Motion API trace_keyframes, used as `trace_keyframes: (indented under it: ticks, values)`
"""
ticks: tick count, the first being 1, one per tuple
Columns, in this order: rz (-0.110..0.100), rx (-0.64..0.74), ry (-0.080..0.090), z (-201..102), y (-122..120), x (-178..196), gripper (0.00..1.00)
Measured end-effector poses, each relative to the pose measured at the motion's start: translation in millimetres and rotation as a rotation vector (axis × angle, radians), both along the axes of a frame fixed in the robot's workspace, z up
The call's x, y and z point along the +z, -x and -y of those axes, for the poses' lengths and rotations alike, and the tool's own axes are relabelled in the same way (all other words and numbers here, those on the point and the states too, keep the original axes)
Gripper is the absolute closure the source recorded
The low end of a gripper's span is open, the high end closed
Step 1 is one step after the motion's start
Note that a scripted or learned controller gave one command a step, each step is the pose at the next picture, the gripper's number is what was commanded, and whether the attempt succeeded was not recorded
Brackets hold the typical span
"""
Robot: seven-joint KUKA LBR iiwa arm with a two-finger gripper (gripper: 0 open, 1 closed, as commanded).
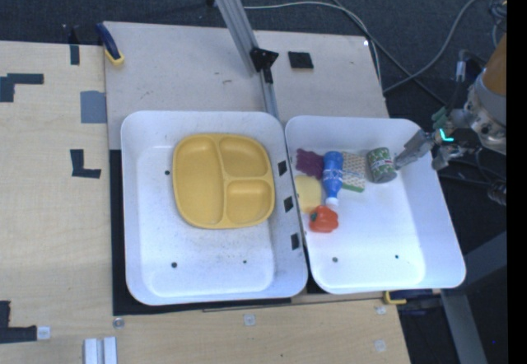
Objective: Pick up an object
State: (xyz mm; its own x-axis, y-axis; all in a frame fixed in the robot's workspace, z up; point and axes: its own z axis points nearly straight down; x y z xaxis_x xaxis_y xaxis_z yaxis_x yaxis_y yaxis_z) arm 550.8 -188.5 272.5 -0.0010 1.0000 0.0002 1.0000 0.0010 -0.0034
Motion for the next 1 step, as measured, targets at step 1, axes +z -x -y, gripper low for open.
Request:
trace_keyframes:
  ticks: [1]
  values:
    - [0.002, 0.000, 0.001, 0.0, -0.6, 1.1, 0.00]
